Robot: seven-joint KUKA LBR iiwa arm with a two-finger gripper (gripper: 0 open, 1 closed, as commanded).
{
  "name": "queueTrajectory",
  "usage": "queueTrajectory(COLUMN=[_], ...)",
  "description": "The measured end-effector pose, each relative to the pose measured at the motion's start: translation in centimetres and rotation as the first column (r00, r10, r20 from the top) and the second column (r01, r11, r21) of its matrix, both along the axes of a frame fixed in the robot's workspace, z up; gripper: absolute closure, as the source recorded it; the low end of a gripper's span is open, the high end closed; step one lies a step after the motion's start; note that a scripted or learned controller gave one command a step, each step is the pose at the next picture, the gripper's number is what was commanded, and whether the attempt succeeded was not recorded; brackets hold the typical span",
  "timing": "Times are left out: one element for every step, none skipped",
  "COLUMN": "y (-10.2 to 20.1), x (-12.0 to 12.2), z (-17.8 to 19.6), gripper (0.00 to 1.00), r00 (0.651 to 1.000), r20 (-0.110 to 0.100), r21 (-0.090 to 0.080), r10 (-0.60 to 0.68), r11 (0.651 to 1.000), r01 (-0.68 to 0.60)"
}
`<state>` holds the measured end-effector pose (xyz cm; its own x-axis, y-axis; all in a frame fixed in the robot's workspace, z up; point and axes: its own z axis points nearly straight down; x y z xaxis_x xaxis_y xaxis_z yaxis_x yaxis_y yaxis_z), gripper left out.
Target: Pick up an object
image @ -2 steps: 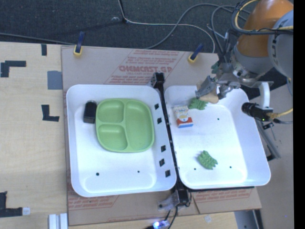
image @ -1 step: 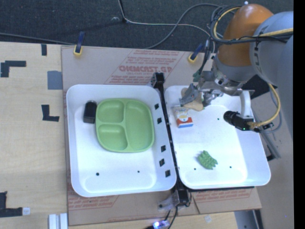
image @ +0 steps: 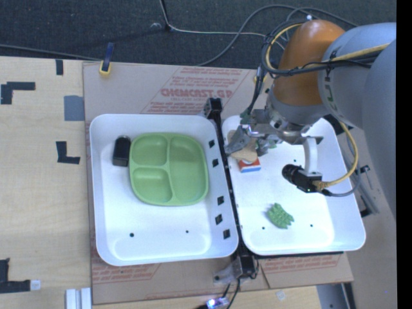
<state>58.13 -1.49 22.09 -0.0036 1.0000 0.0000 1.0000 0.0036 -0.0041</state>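
I see the gripper (image: 248, 145) low by the right bin's (image: 344, 234) left wall, over a red-and-white block (image: 249, 165); I can't tell its grip. Open floor surrounds the green toy (image: 280, 215). The cardboard's (image: 187, 89) red print is unreadable.

Two smooth white plastic bins, the left bin (image: 103, 224) and the right bin (image: 341, 234), are sitting on a matt brown cardboard sheet (image: 187, 89) printed in red. A matt green plastic divided plate (image: 169, 169) is lying near the left bin's far edge, a dull black block (image: 121, 151) beside it. In the right bin, a knobbly green piece (image: 280, 215) is resting toward the near edge. The arm's orange band (image: 308, 50) is gleaming glossy; its grey casing (image: 367, 63) is looking smooth. The bench (image: 38, 192) is showing pale wood grain.
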Motion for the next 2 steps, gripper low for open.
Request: queueTrajectory(y=[5.1, 10.3], x=[-1.9, -4.4], z=[-1.1, 0.0], gripper=[1.0, 1.0], r00=[1.0, 1.0], r20=[0.0, 0.001], r21=[0.0, 0.001], r10=[0.001, 0.001], r11=[1.0, 1.0], r01=[-0.001, -0.001])
